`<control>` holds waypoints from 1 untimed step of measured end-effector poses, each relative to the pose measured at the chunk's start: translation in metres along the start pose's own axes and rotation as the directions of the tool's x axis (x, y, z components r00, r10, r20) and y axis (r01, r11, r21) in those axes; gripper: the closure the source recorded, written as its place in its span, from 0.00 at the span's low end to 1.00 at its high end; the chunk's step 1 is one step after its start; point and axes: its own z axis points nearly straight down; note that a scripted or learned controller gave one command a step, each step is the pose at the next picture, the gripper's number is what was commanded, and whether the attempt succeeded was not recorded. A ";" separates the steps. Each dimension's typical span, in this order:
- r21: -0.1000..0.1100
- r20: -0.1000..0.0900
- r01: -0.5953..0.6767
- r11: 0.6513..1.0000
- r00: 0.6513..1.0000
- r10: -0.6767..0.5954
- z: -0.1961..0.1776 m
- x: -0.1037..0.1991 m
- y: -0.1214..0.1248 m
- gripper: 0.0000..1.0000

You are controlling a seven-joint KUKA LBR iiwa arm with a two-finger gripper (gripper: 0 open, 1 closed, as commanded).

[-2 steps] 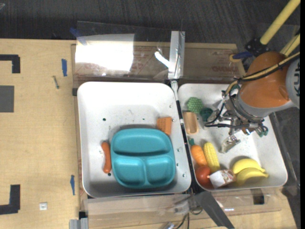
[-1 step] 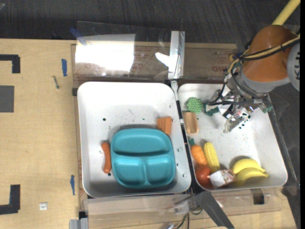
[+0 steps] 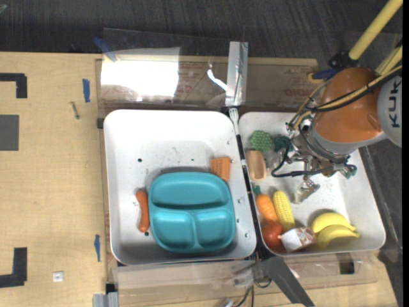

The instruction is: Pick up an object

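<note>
Arm: grey w/ orange band, comes in from 3 o'clock, hangs over the top part of the right bin.
Gripper: low over the bin floor, about the middle of the right bin. It looks like nothing is between the tips, but they are small & dark wires hang near, so can't tell if it is wide or pinched.
Banana: yellow, at 5 o'clock from the gripper, near the bin's bottom wall. Apart from the gripper.
Corn: yellow cob, at 8 o'clock from the gripper, close by but not touching it.
Carrot: orange, just beside the corn on its 9 o'clock side.
Tomato: red & round, at 6 o'clock from the carrot, in the bin's bottom left corner.
Small packet: white w/ red, lies between the tomato & the banana, touching both it seems.
Green veg: bumpy, at 11 o'clock from the gripper, near the bin's top left.
Bread roll: tan, right under the green veg, by the wall between the bins.
Left bin: holds a blue tray w/ 3 parts.
Sausage: red-orange, at 9 o'clock of the blue tray, just beside it.
Orange block: at 1 o'clock of the blue tray, touching its rim.
</note>
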 end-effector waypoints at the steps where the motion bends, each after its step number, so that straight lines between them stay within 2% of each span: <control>1: -0.001 0.003 0.263 0.965 0.965 -0.263 -0.011 -0.038 -0.034 0.00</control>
